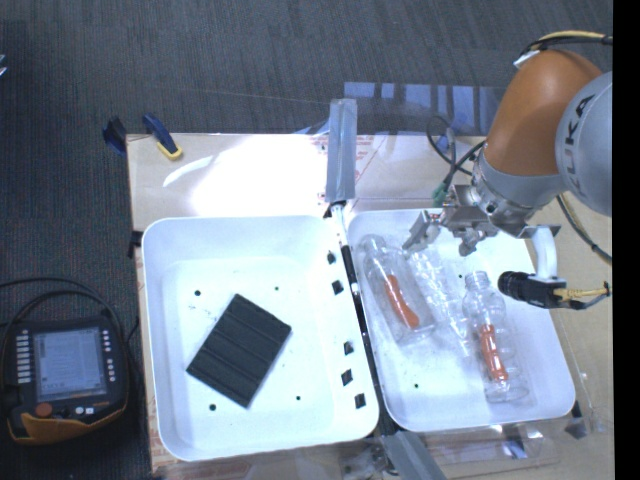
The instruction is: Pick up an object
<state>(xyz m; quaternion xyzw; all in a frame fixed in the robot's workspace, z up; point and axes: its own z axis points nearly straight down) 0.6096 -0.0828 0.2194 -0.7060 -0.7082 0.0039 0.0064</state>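
The arm (560,118) enters from the right, its orange band above the wrist, and hangs over the far edge of the right bin (560,408). The gripper (444,235) points down and leftward. Its two fingers (417,234) stand apart with a clear gap between them, and nothing is between them.

The right bin holds clear plastic bottles. One bottle (393,288) lies at a slant near the bin's left wall and carries an orange insert. A second bottle (490,353) lies further right, neck toward the far side, also with an orange insert. Between the two lies a third clear bottle (437,286), crumpled, whose outline is hard to make out. The gripper hangs just beyond the far ends of these bottles, apart from them.

The left bin (160,268) holds a flat black ribbed pad (240,350), lying diagonally on the floor near the middle.

A divider strip (350,318) with black clips separates the bins. A teach pendant (65,368) rests on the floor at the left. Blue and yellow clamps (160,136) grip the bench's far left corner.
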